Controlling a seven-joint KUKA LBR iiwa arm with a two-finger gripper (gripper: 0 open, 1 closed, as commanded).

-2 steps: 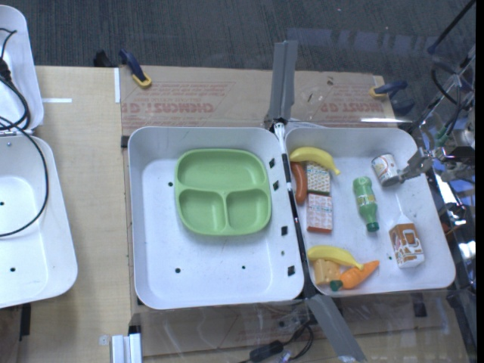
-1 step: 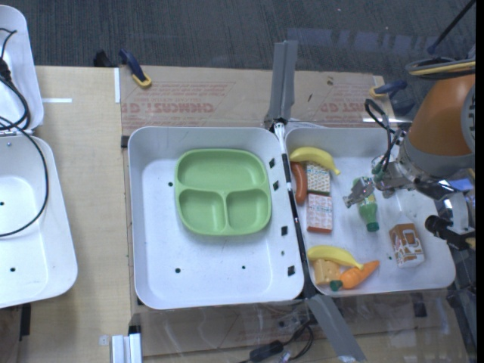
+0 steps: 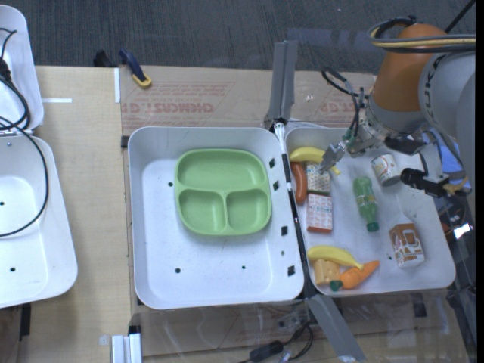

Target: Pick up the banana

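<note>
At the near edge of the right bin (image 3: 446, 274) lie a smooth orange carrot (image 3: 357, 275) and a curved yellow banana (image 3: 333, 255), touching each other, with a small orange block just beside them. Farther back sit a brown carton (image 3: 406, 245), a green plastic bottle (image 3: 366, 202), a flat printed packet (image 3: 319, 212), a reddish sausage (image 3: 300, 182) and a small tin can (image 3: 385, 169). A second yellow banana (image 3: 306, 154) rests in the bin's far left corner, against the sausage's end. The gripper (image 3: 330, 159) hangs low just to the right of this far banana, nearly touching it; its fingers look slightly parted with nothing between them. The left bin (image 3: 151, 263) holds a matte green three-compartment plate (image 3: 224, 191).
</note>
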